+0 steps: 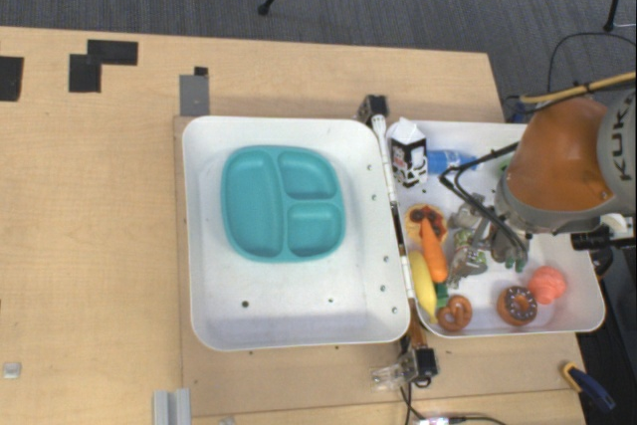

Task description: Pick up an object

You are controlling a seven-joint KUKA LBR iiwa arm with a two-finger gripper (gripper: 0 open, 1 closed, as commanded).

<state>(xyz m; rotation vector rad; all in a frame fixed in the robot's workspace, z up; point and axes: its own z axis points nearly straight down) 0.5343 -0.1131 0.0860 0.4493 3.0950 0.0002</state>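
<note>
Left bin [199,214]: holds a teal divided plate [283,202], well apart from the work. Right bin [587,314]: a milk carton [408,154] at the far-left corner; a carrot [431,244], corn cob [423,282] and pretzel [455,312] along the left wall; a chocolate donut [518,305] and pink toy [547,284] to the right. The gripper [468,259] hangs just beside the carrot; whether it is spread or pressed together cannot be told. A good grasp likely needs centring over one item, away from the wall.
</note>
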